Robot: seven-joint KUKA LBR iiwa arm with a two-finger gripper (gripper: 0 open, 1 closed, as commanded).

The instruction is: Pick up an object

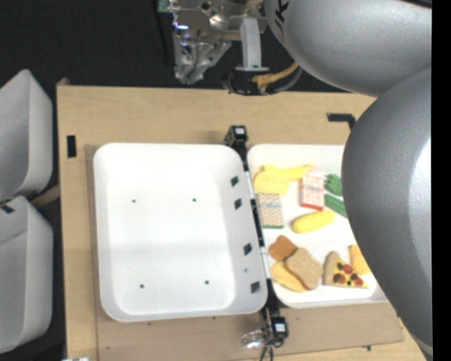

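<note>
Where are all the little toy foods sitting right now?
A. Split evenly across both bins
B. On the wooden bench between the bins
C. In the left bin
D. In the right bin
D. The toy foods, such as the banana, the bread slice and the pizza slice, all lie together in the right bin, beside the left bin.

We see two smooth white plastic bins (169, 307) on a matt, wood-toned bench (135, 115). The arm (391, 201) looks like satin grey metal.
</note>
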